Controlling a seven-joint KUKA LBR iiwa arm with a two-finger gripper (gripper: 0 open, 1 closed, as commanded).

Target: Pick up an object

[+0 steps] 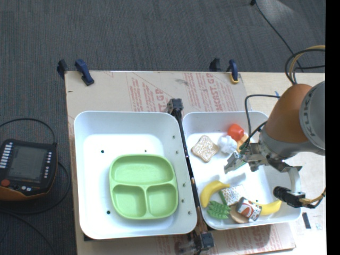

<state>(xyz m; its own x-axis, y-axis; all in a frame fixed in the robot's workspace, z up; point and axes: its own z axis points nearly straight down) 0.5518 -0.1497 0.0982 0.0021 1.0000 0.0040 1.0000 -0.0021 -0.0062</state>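
From above, the wooden desk (pixel 159 92) carries two shallow white bins side by side. The left white bin (pixel 90 142) holds a pale green plastic plate with three compartments (pixel 143 186), lying flat near the bin's middle. The right white bin (pixel 212 122) holds the loose objects: a tan, speckled toast-shaped slice (pixel 204 148) towards its upper left, a small crumpled white lump (pixel 228 143) just beside it, and an orange-red rounded piece (pixel 236 130) behind that lump. Along the near edge lie a yellow toy banana (pixel 212 191), a green leafy piece (pixel 218 210), a small white speckled block (pixel 230 195), a red-and-white can lying on its side (pixel 247 210) and a second yellow curved piece (pixel 272 207). The grey arm with its orange band (pixel 289 116) reaches in from the right, and the metal two-finger gripper (pixel 235 162) hangs over the middle of the right bin, below the white lump; its fingers stand slightly apart with nothing visible between them. A black handheld control pendant with a screen (pixel 25 166) rests on the carpet to the left.
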